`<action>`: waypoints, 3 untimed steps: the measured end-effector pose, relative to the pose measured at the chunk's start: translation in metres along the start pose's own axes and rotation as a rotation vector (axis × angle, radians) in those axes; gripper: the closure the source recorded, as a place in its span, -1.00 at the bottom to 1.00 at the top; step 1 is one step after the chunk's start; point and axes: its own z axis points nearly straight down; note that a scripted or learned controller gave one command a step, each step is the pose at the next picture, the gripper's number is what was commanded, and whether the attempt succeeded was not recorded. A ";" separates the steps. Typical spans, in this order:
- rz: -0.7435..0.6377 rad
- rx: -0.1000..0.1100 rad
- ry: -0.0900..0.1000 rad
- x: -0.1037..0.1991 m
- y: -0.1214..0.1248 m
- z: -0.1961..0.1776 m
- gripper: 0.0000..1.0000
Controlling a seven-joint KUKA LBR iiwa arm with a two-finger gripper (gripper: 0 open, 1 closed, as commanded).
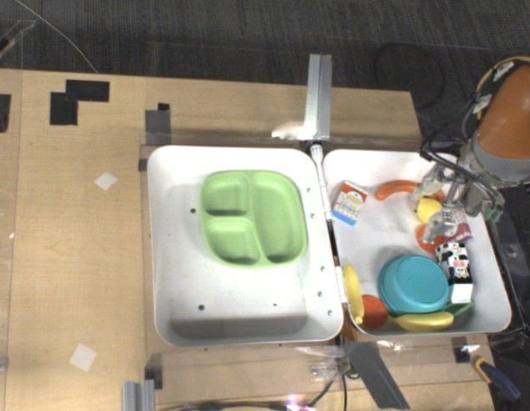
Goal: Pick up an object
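End effector (446,211) hangs low in the right bin (393,165), just above a small yellow object (428,210); we cannot tell if anything is gripped. Near it we see a teal bowl (414,284), and the left bin (175,255) carries a green tray (252,217).

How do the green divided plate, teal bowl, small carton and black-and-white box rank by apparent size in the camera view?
1. green divided plate
2. teal bowl
3. small carton and black-and-white box: these look alike, so I won't rank them.

I've got the gripper (449,208) over the right bin (501,302), yellow piece (428,210) at its 9 o'clock, green tray (251,217) in left bin (175,255)
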 end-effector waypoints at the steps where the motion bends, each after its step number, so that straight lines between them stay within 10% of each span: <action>1: 0.003 0.003 -0.015 0.016 -0.005 0.034 -1.00; 3: 0.196 0.002 -0.018 0.093 -0.012 0.033 -1.00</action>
